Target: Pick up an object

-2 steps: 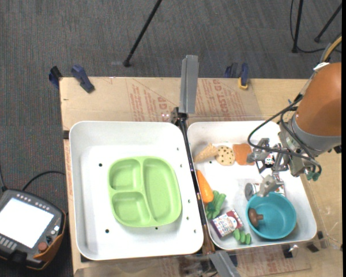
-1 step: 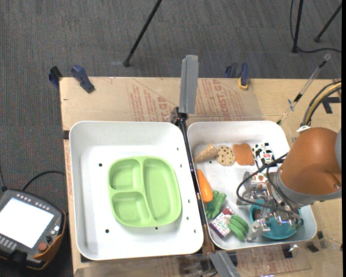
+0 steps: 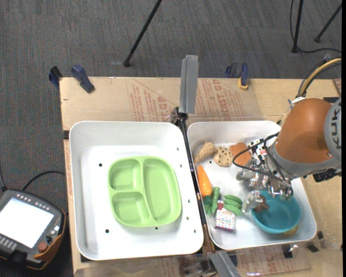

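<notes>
My gripper (image 3: 264, 194) hangs low in the right bin (image 3: 242, 128), over the near left rim of a blue bowl (image 3: 278, 217). Its metal fingers point down toward the bowl and I cannot make out their gap. To the left of it lie green pea pods (image 3: 232, 203), a small pink and white box (image 3: 225, 220), an orange carrot (image 3: 204, 181), a speckled cookie (image 3: 222, 156), a tan bread piece (image 3: 206, 150) and an orange-brown piece (image 3: 240, 149).
The left bin (image 3: 86, 154) holds a green divided plate (image 3: 144, 190). A grey upright post (image 3: 189, 88) stands behind the seam between the bins. The orange wrist band (image 3: 304, 137) overhangs the right bin's far right side.
</notes>
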